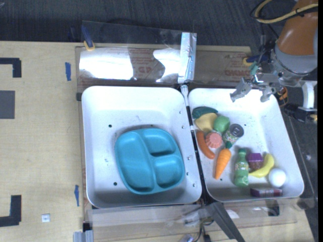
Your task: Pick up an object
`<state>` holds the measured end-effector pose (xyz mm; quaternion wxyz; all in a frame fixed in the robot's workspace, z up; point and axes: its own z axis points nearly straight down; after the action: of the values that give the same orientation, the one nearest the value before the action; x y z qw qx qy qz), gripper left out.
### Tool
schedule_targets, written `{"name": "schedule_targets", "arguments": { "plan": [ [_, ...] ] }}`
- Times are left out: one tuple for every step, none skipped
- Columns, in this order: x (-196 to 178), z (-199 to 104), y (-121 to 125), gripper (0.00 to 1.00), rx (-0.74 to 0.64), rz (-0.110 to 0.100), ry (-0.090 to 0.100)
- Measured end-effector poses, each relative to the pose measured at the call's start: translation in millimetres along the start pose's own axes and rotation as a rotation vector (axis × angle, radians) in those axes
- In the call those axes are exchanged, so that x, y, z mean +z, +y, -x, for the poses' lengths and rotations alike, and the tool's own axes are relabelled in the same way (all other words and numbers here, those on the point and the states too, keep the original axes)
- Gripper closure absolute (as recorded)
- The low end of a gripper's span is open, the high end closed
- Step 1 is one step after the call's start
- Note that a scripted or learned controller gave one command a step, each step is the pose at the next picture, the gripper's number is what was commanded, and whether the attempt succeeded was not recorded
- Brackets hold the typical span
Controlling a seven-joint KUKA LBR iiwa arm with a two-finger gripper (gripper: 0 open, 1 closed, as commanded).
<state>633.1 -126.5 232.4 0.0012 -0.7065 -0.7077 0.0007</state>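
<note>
gripper [251,91] spread open, holding nothing, above right bin [290,135]; can [234,131] label unreadable.

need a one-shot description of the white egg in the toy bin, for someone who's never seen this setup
Look in the right-hand white bin, the one crowded with toy food, and go to its near right corner. The white egg lies there, just below the tip of the yellow banana and above a small dark red bar. It is the bin's one plain white, round piece among coloured neighbours.
</note>
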Motion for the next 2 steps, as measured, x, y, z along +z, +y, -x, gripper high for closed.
{"name": "schedule_targets", "arguments": {
  "plan": [
    [131,-8,-40,0.0,-0.194,-0.004,0.001],
    [146,-16,-116,0.0,-0.244,0.007,-0.002]
  ]
}}
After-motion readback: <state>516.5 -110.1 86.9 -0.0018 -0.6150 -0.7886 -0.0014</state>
